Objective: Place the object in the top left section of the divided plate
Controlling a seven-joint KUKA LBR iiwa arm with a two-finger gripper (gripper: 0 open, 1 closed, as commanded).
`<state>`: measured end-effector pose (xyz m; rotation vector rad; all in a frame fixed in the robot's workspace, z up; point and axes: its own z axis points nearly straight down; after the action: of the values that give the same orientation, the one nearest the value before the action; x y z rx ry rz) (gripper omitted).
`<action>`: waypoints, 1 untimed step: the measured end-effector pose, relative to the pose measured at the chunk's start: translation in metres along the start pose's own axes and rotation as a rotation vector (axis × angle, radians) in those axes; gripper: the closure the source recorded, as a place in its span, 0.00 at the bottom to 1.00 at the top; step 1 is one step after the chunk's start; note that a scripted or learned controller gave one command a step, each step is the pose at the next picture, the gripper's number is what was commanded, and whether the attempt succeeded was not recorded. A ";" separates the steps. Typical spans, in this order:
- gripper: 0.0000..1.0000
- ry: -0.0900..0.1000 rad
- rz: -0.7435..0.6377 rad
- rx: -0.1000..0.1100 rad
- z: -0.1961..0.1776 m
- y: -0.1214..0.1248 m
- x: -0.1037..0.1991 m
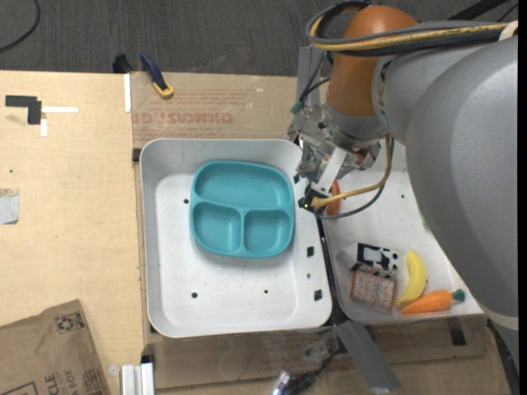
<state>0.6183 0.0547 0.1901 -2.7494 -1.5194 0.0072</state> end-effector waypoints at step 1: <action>1.00 0.000 -0.079 -0.001 -0.021 0.016 0.046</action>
<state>0.6566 0.0856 0.2104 -2.6877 -1.6275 0.0060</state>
